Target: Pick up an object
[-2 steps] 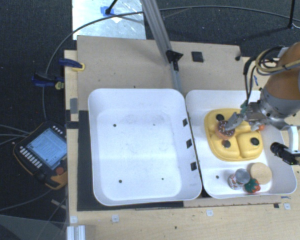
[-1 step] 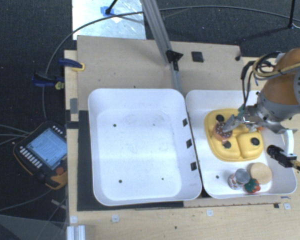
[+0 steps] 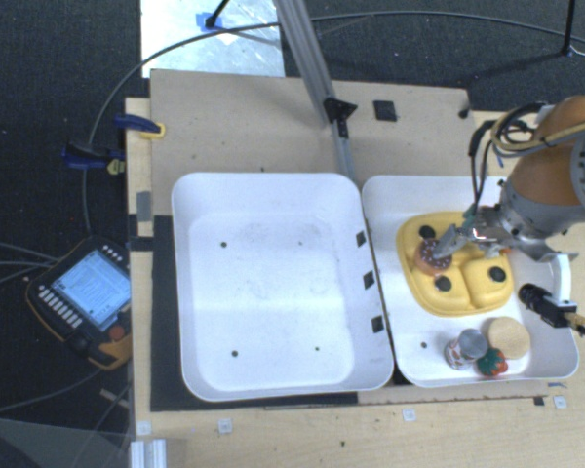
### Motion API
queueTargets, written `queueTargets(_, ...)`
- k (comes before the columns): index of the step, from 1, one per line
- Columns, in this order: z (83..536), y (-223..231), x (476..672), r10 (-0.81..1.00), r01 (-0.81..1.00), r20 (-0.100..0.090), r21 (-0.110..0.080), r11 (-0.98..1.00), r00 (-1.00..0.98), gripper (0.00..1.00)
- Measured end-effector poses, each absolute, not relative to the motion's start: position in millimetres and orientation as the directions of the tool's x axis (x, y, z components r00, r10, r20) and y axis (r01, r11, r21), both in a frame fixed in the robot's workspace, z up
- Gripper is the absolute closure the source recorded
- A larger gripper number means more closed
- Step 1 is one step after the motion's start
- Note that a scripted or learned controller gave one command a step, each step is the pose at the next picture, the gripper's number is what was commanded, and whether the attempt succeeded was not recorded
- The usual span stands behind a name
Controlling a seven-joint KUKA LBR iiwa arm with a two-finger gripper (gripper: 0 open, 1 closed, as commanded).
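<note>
A large yellow toy [image 3: 458,279] with black spots lies in the middle of the right bin [image 3: 565,364]. My gripper [image 3: 447,246] hangs low over the toy's upper left part, right by a small reddish-brown speckled item [image 3: 430,253] that sits on the toy. The grey arm [image 3: 546,198] reaches in from the right above the bin. Near the bin's front wall lie a tan round disc [image 3: 508,334], a grey cylinder [image 3: 469,343] and a small green and red piece [image 3: 490,363].
The left bin [image 3: 263,281] stands beside the right one, with black clips [image 3: 369,279] along their shared rim. A slanted metal pole [image 3: 307,47] comes down to the bench at the back. A teach pendant [image 3: 86,295] lies on the floor to the left.
</note>
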State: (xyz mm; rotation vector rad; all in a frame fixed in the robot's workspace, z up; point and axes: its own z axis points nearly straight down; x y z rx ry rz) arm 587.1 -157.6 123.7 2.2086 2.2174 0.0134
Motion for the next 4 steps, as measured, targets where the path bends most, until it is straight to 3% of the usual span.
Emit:
queueTargets(1,136.4,-157.5,589.5,1.000,1.000,-0.001,0.021,0.005,-0.005,1.00)
queueTargets(2,186.7,-153.2,582.7,1.000,1.000,-0.001,0.006,0.005,-0.005,1.00)
queueTargets(4,282.5,-154.0,577.9,1.000,1.000,-0.001,0.006,0.007,-0.007,1.00)
